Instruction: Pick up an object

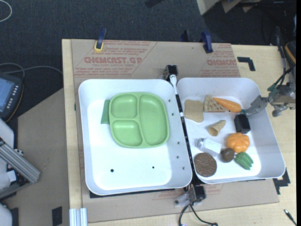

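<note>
Gripper (256, 106) sits low over the right bin's (270, 147) far right edge, holding nothing; whether it is wide or narrow, cannot tell. Right bin holds toy food: carrot (227, 104) and cracker (212, 105) at the far edge, bread slice (193, 110) far left, cone (217, 126) mid-bin, black block (242, 123) just beside the gripper, orange pepper (238, 142), brown ball (227, 154) and green piece (244, 160) near the front right, round brown cookie (205, 164) front left. Left bin (94, 164) carries a green divided plate (139, 119) toward its far edge.
</note>
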Action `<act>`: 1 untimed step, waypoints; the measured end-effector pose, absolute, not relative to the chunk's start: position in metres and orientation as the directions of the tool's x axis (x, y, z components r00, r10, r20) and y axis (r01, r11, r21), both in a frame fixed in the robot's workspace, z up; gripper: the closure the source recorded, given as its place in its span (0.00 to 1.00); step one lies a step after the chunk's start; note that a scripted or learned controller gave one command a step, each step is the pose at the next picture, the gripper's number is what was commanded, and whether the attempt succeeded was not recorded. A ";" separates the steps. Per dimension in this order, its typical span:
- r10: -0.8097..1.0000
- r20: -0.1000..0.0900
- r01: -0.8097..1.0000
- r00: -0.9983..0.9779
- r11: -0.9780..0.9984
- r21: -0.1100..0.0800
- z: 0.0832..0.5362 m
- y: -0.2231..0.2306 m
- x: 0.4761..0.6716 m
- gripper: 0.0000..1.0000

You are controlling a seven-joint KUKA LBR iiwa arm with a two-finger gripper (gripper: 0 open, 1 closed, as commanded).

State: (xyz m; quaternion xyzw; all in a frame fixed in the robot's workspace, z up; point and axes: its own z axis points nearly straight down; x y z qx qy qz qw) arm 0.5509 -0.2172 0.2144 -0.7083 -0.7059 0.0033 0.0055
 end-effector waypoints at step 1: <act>1.000 0.000 1.000 0.000 0.000 0.001 0.221 -0.217 0.554 0.00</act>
